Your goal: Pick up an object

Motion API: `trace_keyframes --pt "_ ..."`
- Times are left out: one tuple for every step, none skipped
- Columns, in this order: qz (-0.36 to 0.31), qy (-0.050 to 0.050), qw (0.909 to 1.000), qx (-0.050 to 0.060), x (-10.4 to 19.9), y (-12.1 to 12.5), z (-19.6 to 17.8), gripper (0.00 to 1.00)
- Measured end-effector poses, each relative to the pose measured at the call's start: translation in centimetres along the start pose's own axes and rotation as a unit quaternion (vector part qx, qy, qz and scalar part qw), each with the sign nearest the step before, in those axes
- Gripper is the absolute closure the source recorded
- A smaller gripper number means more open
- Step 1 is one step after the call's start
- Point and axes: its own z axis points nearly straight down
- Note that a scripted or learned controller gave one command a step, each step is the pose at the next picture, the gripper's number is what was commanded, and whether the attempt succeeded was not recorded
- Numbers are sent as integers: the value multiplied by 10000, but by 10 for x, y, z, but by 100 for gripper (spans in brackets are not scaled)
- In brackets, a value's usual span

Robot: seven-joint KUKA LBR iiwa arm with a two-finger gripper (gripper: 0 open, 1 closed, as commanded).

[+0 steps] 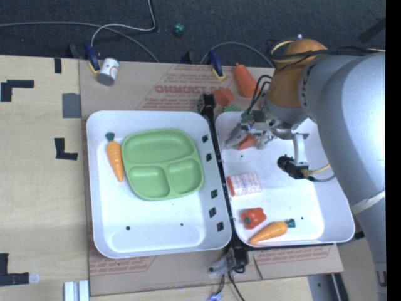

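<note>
Red object (248, 142) low in the right bin's (313, 227) far corner, right under the jaws (252, 135), apparently between them yet not lifted; grip unconfirmed, so pick unfinished, with box (243, 184), pepper (254, 217) and carrot (270, 231) nearby.
</note>
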Motion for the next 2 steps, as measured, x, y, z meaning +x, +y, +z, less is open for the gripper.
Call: trace_keyframes --pt "-7 12 10000 0 -1 11 0 0" --pt "-15 11 10000 -7 -1 11 -10 100"
